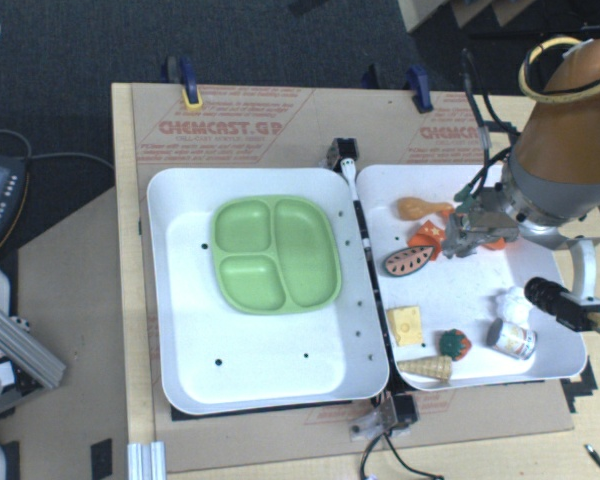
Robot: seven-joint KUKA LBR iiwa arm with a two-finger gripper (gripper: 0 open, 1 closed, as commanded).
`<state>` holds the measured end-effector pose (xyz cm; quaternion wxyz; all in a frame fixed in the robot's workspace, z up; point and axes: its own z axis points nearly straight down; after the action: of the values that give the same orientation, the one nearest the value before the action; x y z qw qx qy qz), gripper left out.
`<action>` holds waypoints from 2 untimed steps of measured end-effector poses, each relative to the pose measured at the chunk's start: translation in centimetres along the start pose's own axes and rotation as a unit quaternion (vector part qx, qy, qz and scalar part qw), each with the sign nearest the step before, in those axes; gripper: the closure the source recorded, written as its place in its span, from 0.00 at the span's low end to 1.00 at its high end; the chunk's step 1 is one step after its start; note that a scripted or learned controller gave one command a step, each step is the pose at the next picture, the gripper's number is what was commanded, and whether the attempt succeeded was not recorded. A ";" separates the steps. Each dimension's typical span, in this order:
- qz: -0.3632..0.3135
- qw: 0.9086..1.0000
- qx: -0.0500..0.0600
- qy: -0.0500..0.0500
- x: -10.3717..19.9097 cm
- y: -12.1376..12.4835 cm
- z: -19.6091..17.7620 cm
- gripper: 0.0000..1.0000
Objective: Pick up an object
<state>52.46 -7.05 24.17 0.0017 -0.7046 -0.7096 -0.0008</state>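
Note:
The right bin (540, 298) holds several small toys. A tan chicken-leg piece (418, 207) lies near its back. An orange piece (427, 235) sits just below it, beside a watermelon slice (408, 261). Toward the front are a yellow cheese square (406, 325), a strawberry (455, 343), an ice-cream cone (426, 369) and a small can (513, 339). My gripper (464, 236) hangs low over the back middle of this bin, right beside the orange piece. The wrist body blocks the tips.
The left bin (180, 298) holds a green divided plate (277, 254). A black clip row (365, 258) runs along the seam between the bins. The arm's grey and orange body (565, 118) fills the right bin's back right corner. A black fitting (560, 305) juts over the right rim.

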 end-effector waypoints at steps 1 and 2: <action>0.001 1.000 0.001 -0.001 4.8 0.3 1.9 1.00; 0.002 1.000 0.001 -0.001 8.0 0.0 2.6 1.00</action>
<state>52.43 0.96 21.56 0.0017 -0.7059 -0.7083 0.0004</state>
